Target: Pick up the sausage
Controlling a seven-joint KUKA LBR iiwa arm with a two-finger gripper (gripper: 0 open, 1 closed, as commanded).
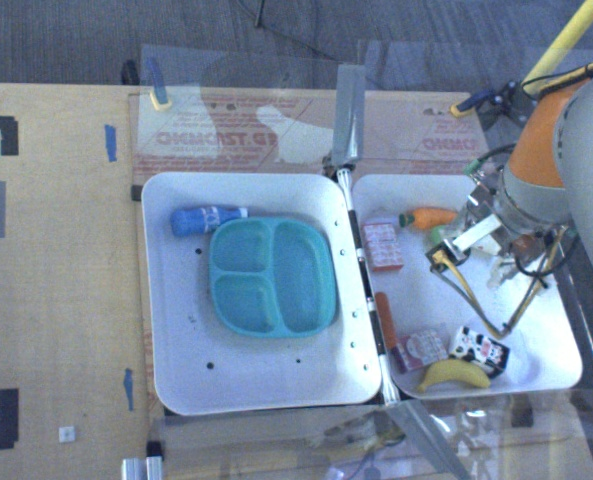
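**Item:** sausage (384, 323). Slim and reddish-brown. It lies lengthwise against the left wall of the right bin (541, 333), just beside the divider between the two bins.

**Neighbours, same bin:**
- A pink packet (382, 245) sits further up the same wall.
- A small pinkish wrapped piece (423, 346) sits just beside the sausage's lower end.
- A banana (454, 374) and a black-and-white carton (479, 349) lie near the front edge.
- A carrot (431, 217) lies toward the far side.

**Left bin** (176, 358): a teal divided plate (273, 275) and a blue bottle (208, 218). I count neither as involved.

**Arm** (541, 158): it reaches in from the right. Its wrist hangs over the far right part of the right bin, near the carrot and well apart from the sausage.

**Jaws:** they are tucked under the wrist hardware from my camera. I cannot tell how far open they stand, nor whether they touch or hold anything.

**Step in hand, as I judge it:** the approach, with the pick itself not yet made.

**Handling notes:**
- I would carry the wrist across to the left wall and turn it so the jaws close across the sausage's narrow width.
- I would come straight down at mid-length, clear of the wrapped piece.
- The wall leaves little room for the outer jaw, so a slight offset could land it on the rim.
- A round sausage may roll away under a lopsided squeeze.
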